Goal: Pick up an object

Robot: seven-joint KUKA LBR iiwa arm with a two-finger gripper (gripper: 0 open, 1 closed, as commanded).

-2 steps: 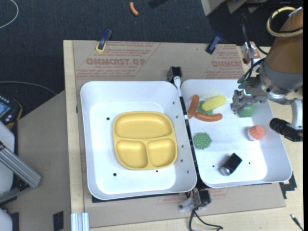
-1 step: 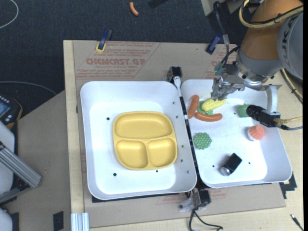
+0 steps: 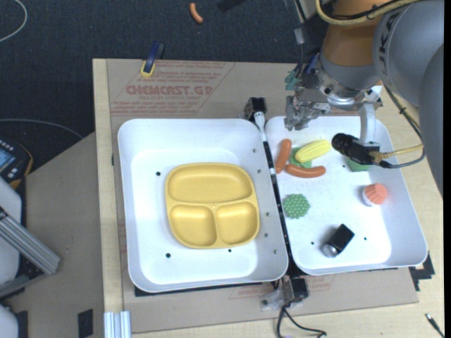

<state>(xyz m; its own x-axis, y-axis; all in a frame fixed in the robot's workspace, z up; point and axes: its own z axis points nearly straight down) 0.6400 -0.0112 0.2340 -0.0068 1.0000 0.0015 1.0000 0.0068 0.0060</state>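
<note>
**binwatcher:** So where was the gripper [image 3: 297,121] in that shot? Did it have anything?

**kuka_fan:** It hung just up and left of the yellow toy corn cob [image 3: 313,150], over the far rim of the right white plastic bin [image 3: 412,224]. Honestly couldn't tell if it was spread wide or pinched, the angle was no good for that.

**binwatcher:** And the stuff to pick?

**kuka_fan:** Mostly huddled round the corn cob.
- One orange-red toy sausage [image 3: 282,155] lay right at the cob's left end, pointing away from the camera.
- A second orange-red sausage [image 3: 306,170] lay crosswise just below the cob, looked like it was touching.
- A small green piece [image 3: 359,163] sat off to the cob's right, partly hidden.
- A green knobbly ball [image 3: 296,205] was near, below the cob.
- An orange-pink round lump [image 3: 375,194] was well apart, down and to the right.
- A small black block with a silver end [image 3: 339,239] was the furthest below it.

Well off to the cob's lower left, a yellow three-section plastic tray [image 3: 211,204] sat alone in the left white bin [image 3: 134,189].
</note>
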